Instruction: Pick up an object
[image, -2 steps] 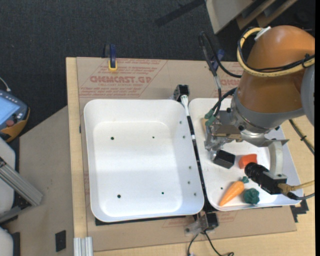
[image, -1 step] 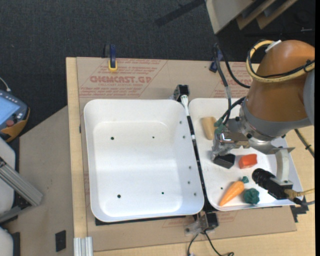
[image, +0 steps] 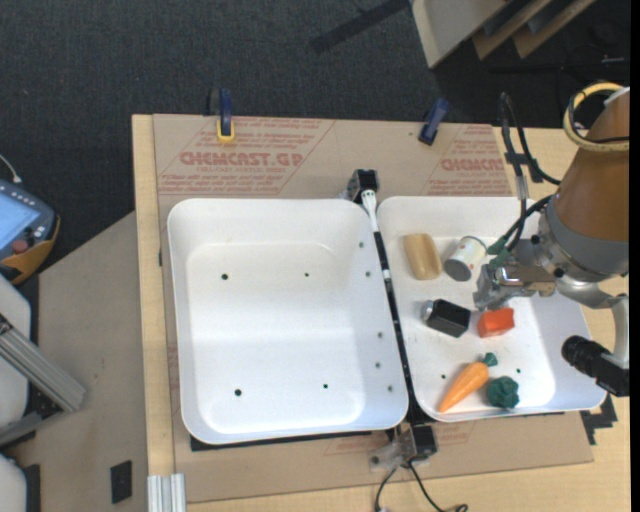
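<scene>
Nearest in the right bin (image: 560, 400) lie a toy carrot (image: 464, 386) and a green lump (image: 503, 392); farther in, the claw (image: 490, 296) hangs just above an orange-red block (image: 496, 322), its spread impossible to tell; reaching stage, I judge; next it must descend and close; a black block (image: 447, 318), grey cylinder (image: 461, 260) and tan piece (image: 423, 256) lie beyond

Right bin (image: 540, 215): shallow white tray holding every loose item.
Gripper (image: 497, 290): low over the red-orange block (image: 497, 322), just above it.
Around it: tan wooden cylinder (image: 422, 256), small grey-white cup (image: 462, 258), black box (image: 447, 318).
Front edge: orange plastic carrot (image: 465, 386) beside a green lump (image: 503, 392).
Left bin (image: 190, 300): same white tray, beside the right one.
</scene>
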